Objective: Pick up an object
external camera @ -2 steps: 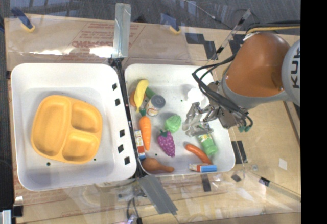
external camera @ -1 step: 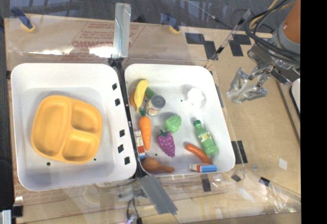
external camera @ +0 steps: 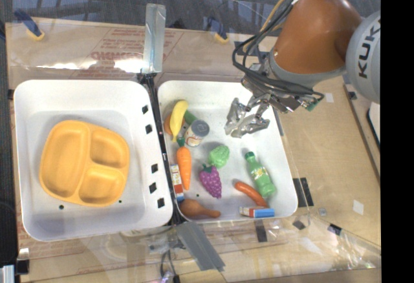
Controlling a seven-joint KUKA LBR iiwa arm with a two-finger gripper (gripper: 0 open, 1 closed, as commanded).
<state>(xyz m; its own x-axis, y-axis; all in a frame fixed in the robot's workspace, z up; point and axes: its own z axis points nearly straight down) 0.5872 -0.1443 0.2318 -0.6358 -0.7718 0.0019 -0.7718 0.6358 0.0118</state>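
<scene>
My gripper (external camera: 245,121) hangs over the upper middle of the right bin (external camera: 284,146), its metal fingers spread open with nothing between them. Toy food lies to its left and below it: a banana (external camera: 176,115), a small can (external camera: 198,129), a carrot (external camera: 184,167), a green leafy piece (external camera: 219,156), purple grapes (external camera: 211,181) and a green bottle (external camera: 260,174). An orange sausage (external camera: 249,192), a brown drumstick (external camera: 198,210) and a small flat box (external camera: 257,212) lie along the near edge.
The left bin (external camera: 29,97) holds a yellow divided plate (external camera: 84,162). A black divider with clips (external camera: 158,146) runs between the bins. The arm's orange band (external camera: 314,33) and cables loom over the right bin's far right corner.
</scene>
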